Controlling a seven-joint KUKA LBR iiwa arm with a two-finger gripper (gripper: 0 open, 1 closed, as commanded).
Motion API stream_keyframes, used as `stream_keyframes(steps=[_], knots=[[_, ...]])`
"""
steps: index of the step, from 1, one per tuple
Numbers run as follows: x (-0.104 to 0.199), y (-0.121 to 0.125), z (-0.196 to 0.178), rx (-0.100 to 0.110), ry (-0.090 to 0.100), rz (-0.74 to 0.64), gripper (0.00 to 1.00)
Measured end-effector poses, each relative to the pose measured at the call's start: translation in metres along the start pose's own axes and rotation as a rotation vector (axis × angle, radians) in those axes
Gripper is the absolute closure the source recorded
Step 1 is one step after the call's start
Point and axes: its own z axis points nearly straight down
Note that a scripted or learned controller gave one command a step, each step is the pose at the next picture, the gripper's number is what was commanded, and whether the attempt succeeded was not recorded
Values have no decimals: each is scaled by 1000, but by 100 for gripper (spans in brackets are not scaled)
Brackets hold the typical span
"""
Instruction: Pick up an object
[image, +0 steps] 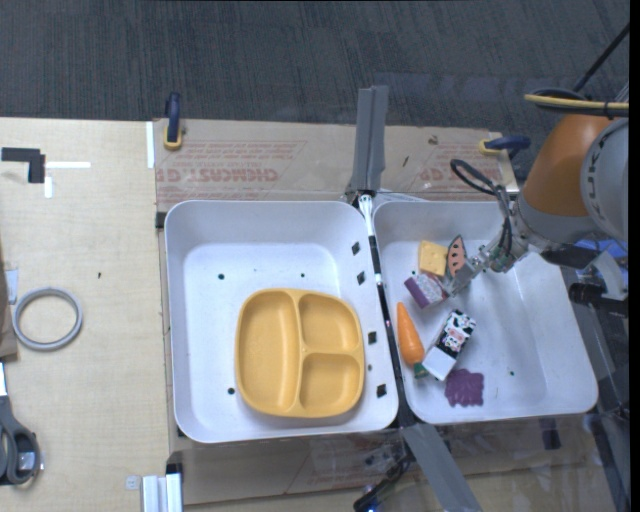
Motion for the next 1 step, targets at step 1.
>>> stream_keyframes(steps=[1], knots=[[12,-14,5,6,8,-78,0]])
